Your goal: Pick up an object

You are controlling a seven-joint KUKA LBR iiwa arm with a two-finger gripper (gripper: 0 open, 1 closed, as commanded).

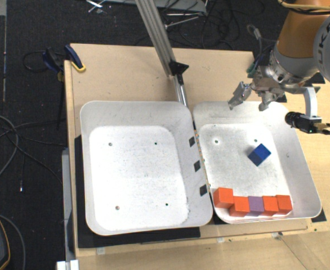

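The grey arm with its orange band reaches in from the right, and its jaws (249, 97) hang over the far edge of the right bin (300, 162), well above the bin floor. The two fingers stand spread apart with nothing between them.

A blue block (259, 154) lies alone on the floor of the right bin, turned at an angle, near the middle and a little toward the right. It sits nearer than the jaws and apart from them.

Along the near wall of the same bin runs a row of touching blocks: an orange block (224, 196) at the left end, then three more orange ones with a purple block (256, 205) among them.

The left bin (92, 151) lies beside the right one on the desk (125, 72).
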